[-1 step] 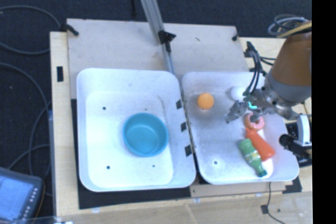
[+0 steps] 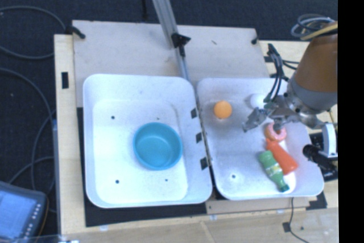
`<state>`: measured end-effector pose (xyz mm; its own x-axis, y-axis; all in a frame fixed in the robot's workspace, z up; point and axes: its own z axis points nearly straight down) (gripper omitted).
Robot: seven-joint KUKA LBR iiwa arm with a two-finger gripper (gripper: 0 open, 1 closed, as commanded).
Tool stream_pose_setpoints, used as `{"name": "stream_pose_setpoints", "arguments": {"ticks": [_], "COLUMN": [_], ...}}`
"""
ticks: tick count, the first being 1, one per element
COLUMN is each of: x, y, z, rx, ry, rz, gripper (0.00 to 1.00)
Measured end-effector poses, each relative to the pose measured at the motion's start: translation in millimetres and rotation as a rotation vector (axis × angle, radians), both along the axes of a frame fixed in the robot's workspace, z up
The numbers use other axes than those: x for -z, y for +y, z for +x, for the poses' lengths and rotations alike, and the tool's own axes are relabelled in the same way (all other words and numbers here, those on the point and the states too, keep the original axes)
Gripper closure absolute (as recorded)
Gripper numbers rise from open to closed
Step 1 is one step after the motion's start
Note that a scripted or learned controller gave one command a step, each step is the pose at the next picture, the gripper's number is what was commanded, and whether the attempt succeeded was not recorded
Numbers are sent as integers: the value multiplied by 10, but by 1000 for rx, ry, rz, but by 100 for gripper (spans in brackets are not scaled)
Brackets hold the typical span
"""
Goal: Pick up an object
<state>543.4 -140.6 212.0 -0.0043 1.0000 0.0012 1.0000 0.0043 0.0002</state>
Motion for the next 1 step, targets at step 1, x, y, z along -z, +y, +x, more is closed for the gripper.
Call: {"name": "stream_pose_setpoints", "arguments": {"ticks": [1], "x": [493], "y": [-30], "z": [82], "rx": [6], "ry": [7], "rz": [-2], "gripper": [0]}}
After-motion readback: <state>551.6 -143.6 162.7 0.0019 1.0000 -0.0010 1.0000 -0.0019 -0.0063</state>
